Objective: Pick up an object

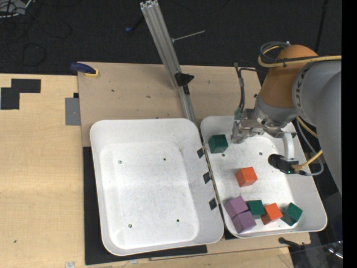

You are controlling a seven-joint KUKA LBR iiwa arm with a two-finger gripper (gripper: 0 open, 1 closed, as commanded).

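Left bin [148, 188]: nothing to grasp there. Right bin [262, 149] holds all blocks. Green block [218, 144] near far-left corner, alone, closest to claw [241, 130]. Claw poised just right of it, above bin floor; spread or pressed together, cannot tell.

Risks, as judged: descent off-centre would nudge green block against bin wall; near-edge cluster packed tight, so a finger could jam between neighbours.

Count: three green, two orange, two purple blocks; two bins.
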